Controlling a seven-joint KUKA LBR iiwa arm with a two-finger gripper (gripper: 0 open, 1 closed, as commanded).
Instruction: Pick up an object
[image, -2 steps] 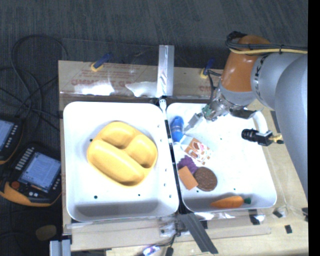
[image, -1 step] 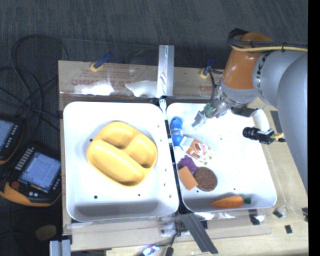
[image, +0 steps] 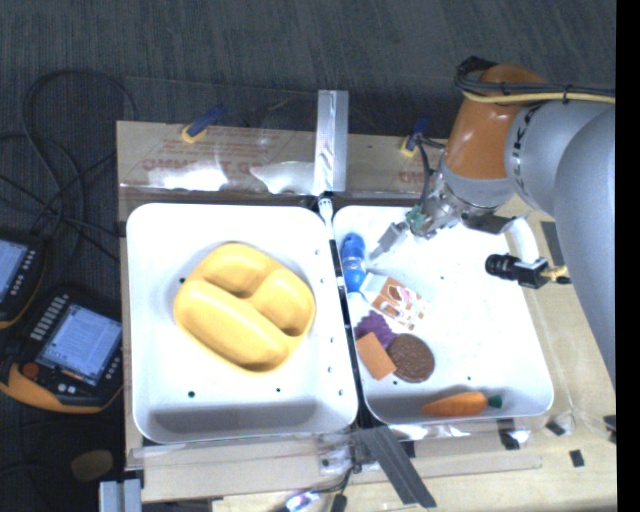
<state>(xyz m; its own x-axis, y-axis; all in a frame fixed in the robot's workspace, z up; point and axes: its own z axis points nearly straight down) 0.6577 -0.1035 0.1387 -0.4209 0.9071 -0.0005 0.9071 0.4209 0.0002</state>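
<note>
Bottle (image: 352, 256), blue: lies just left of and below gripper (image: 388, 240). Jaw opening: cannot tell; nothing visibly held. Step, judged: approach. Next: descend over bottle, close, lift clear of right bin (image: 520, 345).

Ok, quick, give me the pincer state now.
Pincer: hovering over the right bin, near the blue object; open or closed cannot be told, nothing seen held.

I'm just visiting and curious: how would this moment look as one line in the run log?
pincer: above right bin, near blue object | holding: nothing seen | carrot: front edge | left bin: yellow object
</note>
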